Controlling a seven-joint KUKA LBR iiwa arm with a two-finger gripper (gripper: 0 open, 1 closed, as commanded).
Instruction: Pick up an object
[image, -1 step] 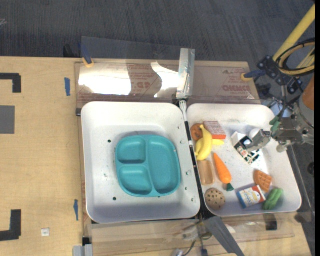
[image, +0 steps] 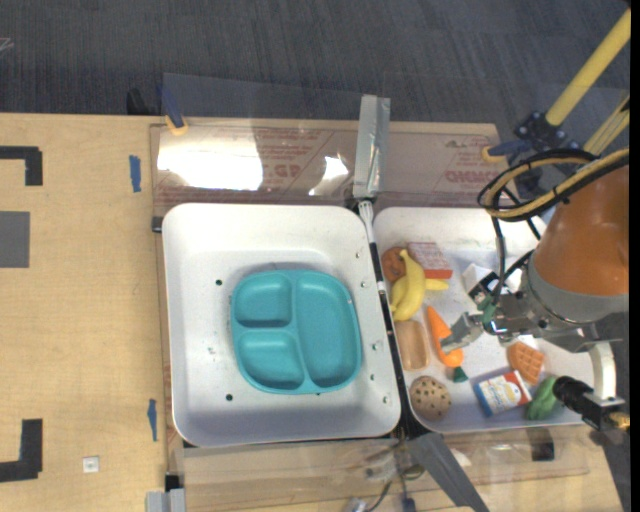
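The right bin (image: 455, 228) holds several toy foods. An orange carrot (image: 437, 325) with a green end lies near its middle. A yellow banana (image: 406, 290) lies beside a hot dog (image: 413, 346), and a brown speckled cookie (image: 430, 397) sits at the front. My gripper (image: 466, 332) hangs low over the bin, right against the carrot's right side, and part of the carrot is hidden under it. I see nothing lifted off the bin floor.
A teal divided plate (image: 298, 330) lies in the left bin (image: 200, 240). To the right of the gripper sit a blue and white box (image: 500, 392), a waffle piece (image: 525, 360) and a green item (image: 543, 400). A red and white packet (image: 430, 258) lies at the back.
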